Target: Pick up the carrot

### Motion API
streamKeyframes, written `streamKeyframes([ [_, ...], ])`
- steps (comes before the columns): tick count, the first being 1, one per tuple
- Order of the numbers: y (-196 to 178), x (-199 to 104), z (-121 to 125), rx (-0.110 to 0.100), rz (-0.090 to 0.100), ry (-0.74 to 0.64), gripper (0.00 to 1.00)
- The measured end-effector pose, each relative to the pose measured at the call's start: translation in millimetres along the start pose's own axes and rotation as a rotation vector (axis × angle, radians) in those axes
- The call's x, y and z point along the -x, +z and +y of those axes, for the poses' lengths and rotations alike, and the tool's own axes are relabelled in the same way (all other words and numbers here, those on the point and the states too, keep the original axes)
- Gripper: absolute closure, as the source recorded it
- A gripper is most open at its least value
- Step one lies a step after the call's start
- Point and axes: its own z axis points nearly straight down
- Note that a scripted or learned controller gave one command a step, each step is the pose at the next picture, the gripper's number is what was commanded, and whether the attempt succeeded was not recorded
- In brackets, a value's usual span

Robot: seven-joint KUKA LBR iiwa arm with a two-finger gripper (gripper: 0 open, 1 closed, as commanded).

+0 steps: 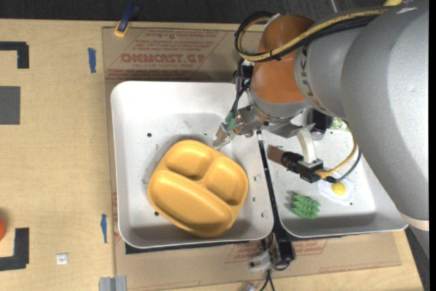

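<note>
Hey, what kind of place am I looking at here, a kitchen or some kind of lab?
Most likely a robotics lab bench, not a kitchen. A grey and orange robot arm reaches over two shallow white bins on a cardboard-covered bench marked with blue tape. The bins hold toy food, such as a yellow plastic bread loaf.

Grey arm reaches in from right, orange band above wrist, gripper (225,135) lowered, pointing down-left.

Cardboard sheet (170,51) under bins: red print "CHEMCAST GP" (faint, upside-down; smaller txt illegible).
</note>
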Motion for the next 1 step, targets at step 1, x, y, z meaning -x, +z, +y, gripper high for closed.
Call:
streamKeyframes([
  [1,0.0,0.3,-0.3,-0.001,0.0,-0.017,0.0],
])
